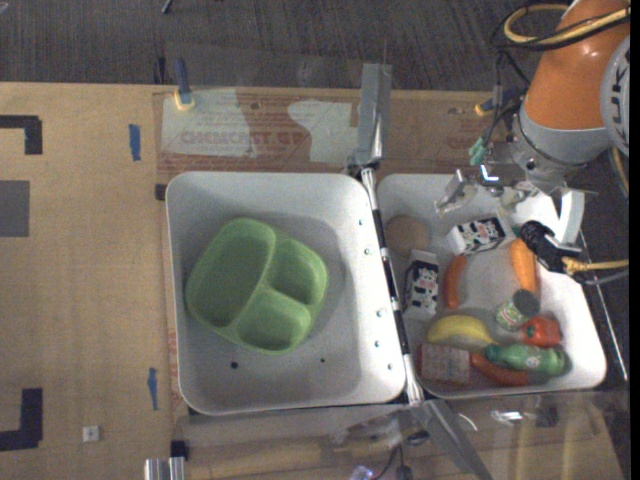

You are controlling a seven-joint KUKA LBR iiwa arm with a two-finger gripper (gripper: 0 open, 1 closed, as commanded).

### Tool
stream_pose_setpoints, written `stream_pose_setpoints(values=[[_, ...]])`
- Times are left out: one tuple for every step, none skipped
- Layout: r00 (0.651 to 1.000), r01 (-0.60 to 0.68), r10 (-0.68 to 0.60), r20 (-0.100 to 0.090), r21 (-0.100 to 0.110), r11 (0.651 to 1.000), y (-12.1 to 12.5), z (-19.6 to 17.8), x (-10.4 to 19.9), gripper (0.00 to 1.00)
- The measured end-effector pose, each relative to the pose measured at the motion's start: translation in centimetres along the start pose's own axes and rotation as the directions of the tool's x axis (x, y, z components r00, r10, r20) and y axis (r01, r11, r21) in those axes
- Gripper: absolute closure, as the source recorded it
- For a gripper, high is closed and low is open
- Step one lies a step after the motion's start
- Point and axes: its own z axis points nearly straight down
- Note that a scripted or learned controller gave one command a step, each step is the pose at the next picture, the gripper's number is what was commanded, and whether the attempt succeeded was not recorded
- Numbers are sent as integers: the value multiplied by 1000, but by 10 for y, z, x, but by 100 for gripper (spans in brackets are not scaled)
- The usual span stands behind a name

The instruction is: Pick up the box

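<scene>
the arm [575, 88] is reaching in from the right and hanging over the back of the right bin [592, 358], with its gripper [478, 193] sitting just above a small cow-patterned box [479, 234]. whether the gripper is open or closed is not something the view is letting anyone tell, and nothing is showing as held, so the pick is looking like it is in the approach step, not yet a lift. a second box [423, 282] with the same pattern is lying near the bin's left wall, just in front of a brown round thing [406, 234]. a carrot [524, 266] is lying just right of the nearer box, and a banana [460, 329] is sitting toward the front among other toy food. the left bin [190, 368] is holding a green divided tray [257, 284]. the next move is probably calling for a straight descent onto the nearer box, squared to its sides, keeping off the carrot.
</scene>
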Motion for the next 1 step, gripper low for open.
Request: stream_pose_setpoints(values=[[951, -309, 309, -1, 3, 951, -7, 116, -19, 0]])
